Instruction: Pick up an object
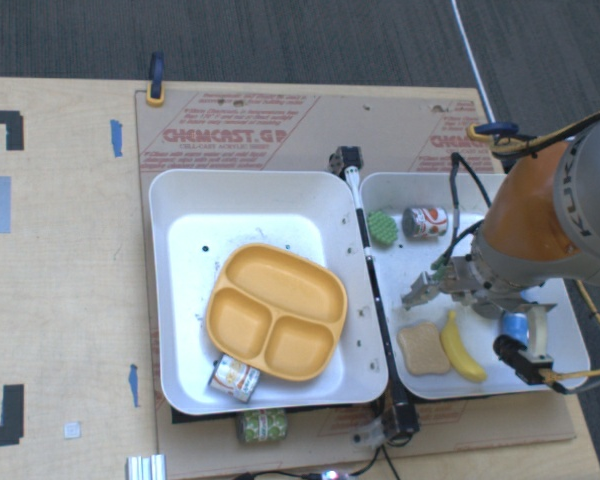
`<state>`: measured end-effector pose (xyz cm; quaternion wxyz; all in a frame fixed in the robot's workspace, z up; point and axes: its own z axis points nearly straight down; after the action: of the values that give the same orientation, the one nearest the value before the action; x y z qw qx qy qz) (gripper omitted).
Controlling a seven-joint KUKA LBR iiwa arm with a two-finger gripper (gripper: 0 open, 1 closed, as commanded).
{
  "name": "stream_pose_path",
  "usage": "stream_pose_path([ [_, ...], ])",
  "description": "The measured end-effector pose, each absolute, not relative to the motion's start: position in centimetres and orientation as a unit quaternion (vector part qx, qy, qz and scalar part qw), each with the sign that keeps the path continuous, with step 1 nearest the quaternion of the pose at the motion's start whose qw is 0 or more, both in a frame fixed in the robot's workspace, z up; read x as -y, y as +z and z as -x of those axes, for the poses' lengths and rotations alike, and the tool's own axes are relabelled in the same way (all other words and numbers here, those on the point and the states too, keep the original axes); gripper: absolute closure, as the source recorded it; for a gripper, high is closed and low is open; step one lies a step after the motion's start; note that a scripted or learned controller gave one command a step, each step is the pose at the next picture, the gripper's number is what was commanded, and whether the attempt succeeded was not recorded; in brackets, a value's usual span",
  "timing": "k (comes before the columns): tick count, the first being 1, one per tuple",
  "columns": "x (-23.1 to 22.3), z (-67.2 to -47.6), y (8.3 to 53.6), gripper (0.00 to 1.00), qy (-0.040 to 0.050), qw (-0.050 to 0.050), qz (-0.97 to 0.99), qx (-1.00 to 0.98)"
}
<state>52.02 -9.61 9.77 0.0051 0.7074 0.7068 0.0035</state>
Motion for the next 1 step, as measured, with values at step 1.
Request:
stream_pose_path([
  [1,11.27,-48.12,8.63,0.0,0.0018,0.002,-0.707,-0.707],
])
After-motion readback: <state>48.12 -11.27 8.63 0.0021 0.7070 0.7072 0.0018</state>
